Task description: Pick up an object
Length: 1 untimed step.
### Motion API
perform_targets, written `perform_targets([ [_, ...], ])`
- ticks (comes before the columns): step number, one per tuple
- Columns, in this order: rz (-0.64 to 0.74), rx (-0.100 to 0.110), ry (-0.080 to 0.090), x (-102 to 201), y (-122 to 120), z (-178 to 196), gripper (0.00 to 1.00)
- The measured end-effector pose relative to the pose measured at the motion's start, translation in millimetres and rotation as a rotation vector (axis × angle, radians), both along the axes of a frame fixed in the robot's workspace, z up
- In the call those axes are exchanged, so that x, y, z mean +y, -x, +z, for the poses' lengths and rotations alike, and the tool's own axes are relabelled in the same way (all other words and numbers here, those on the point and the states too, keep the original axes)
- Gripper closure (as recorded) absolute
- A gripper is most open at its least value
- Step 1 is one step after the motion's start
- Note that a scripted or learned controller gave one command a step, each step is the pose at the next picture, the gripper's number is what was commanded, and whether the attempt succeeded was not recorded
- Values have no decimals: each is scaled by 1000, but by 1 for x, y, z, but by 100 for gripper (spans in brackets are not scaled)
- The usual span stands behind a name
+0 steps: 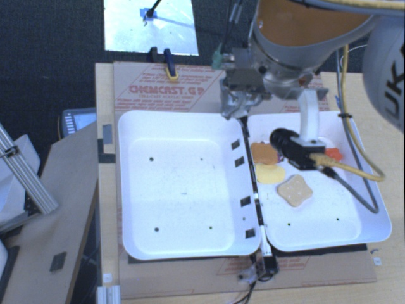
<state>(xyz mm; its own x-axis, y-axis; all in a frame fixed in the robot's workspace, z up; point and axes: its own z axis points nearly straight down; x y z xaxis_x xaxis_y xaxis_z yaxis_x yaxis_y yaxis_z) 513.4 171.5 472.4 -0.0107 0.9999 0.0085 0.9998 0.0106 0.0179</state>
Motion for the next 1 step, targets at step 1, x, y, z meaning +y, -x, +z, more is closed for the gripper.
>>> perform_targets([
  [1, -2, 6, 3, 63, -50, 67, 100],
])
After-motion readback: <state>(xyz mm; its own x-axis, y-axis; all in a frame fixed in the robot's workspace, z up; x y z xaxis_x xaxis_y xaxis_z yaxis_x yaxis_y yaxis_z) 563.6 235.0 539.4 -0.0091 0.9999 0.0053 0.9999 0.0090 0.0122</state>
